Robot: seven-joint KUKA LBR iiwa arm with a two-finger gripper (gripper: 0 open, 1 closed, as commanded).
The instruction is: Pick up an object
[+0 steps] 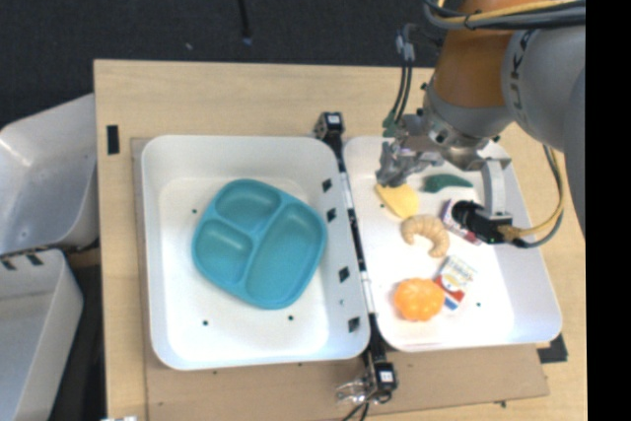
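My gripper [392,173] hangs over the far left part of the right bin [523,311], just above a yellow cheese-like wedge [399,201]. Nothing shows between its fingers. In front of the wedge lies a tan croissant [426,234]. An orange fruit [418,299] sits nearer the front, with a small white, red and blue packet [455,277] beside it. A teal object [450,181] lies to the right of the gripper.
The left bin [168,330] holds a blue divided plate [259,243]. A raised divider with black clips [347,232] runs between the two bins. The wooden bench [118,94] surrounds both bins.
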